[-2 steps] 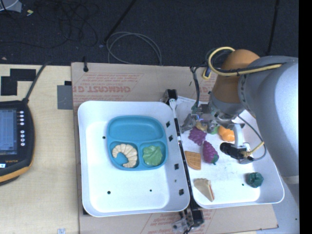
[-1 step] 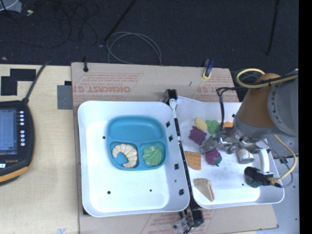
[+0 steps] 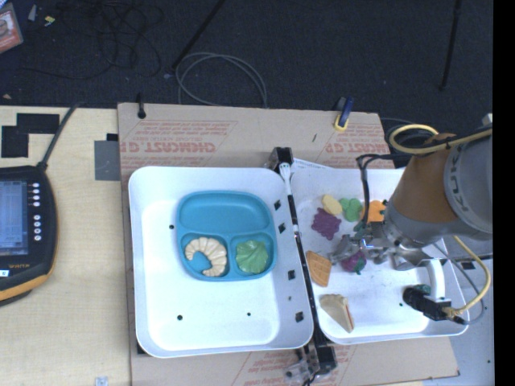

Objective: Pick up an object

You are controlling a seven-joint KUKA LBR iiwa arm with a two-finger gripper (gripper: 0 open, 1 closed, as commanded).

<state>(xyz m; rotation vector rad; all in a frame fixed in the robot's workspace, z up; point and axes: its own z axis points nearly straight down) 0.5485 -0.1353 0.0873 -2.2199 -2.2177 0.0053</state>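
Note:
My gripper [image 3: 355, 251] is low in the right bin [image 3: 378, 320], reaching in from the right under the orange-banded wrist [image 3: 422, 191]. Its tip sits right at a small dark purple toy [image 3: 351, 262], and whether it has hold of that toy is hidden. Close by lie a purple grape-like piece [image 3: 325, 224], a yellow piece [image 3: 331, 205], a green piece [image 3: 352, 209] and an orange piece [image 3: 375, 211], partly covered by the arm. An orange waffle-like slice [image 3: 319, 268] lies left of the tip and a tan bread wedge [image 3: 338, 312] lies nearer the front.
The left bin [image 3: 153, 296] holds a blue divided plate [image 3: 225, 211] with a croissant [image 3: 207, 256] and a green leaf toy [image 3: 253, 256]. A black divider [image 3: 294, 248] runs between the bins. A teach pendant [image 3: 20, 223] rests at far left.

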